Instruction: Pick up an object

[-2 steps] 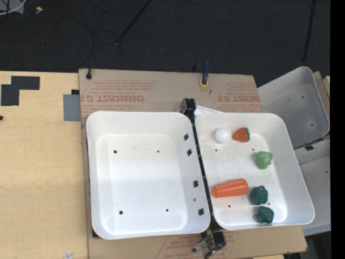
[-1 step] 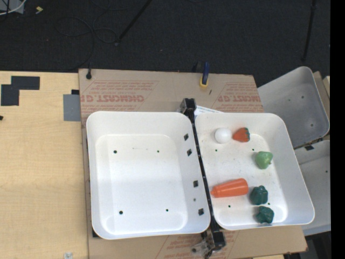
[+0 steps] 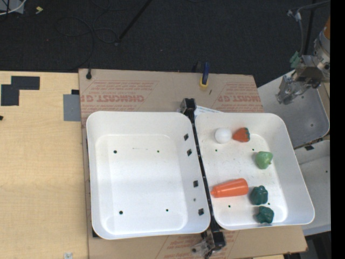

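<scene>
While the arm waits at the right edge, six small things lie in the right-hand bin.

Gripper: the gripper (image 3: 291, 90) hangs at the upper right, beyond the bins and above a grey surface beside the bench; nothing shows between its fingers, and how wide they stand cannot be told from this angle.

Right bin: the right bin (image 3: 294, 161) holds every object on the bench.

Ball and red piece: a white ball (image 3: 222, 135) sits near the bin's far wall, with a small red and orange piece (image 3: 241, 135) just beside it on the right.

Light green piece: a light green piece (image 3: 263, 159) rests alone toward the bin's right side, apart from the others.

Carrot: an orange carrot (image 3: 230, 188) lies on its side near the divider, its length running left to right.

Dark green pieces: one dark green piece (image 3: 259, 195) sits just right of the carrot; a second dark green piece (image 3: 264, 215) lies near it, closer to the front wall.

Left bin: the left bin (image 3: 102, 139) stands alongside, touching the right bin at the clipped divider.

Setting: both bins rest on a cardboard sheet (image 3: 140, 93) printed with red lettering, on a pale wooden bench (image 3: 38, 171).
</scene>
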Controlling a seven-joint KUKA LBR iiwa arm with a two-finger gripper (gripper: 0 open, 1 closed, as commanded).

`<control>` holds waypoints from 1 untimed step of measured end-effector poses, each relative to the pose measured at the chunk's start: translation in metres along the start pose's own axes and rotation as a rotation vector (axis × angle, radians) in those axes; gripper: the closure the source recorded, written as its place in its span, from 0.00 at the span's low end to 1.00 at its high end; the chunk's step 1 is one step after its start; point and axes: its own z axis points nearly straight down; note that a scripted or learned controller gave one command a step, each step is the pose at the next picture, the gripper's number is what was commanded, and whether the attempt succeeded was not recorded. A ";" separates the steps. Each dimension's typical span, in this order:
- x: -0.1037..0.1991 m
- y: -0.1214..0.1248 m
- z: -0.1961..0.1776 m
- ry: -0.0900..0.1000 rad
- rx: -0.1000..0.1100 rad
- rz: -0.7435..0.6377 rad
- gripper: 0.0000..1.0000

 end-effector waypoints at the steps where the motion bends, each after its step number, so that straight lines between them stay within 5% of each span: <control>1: 0.038 -0.002 -0.192 -0.010 -0.036 -0.001 1.00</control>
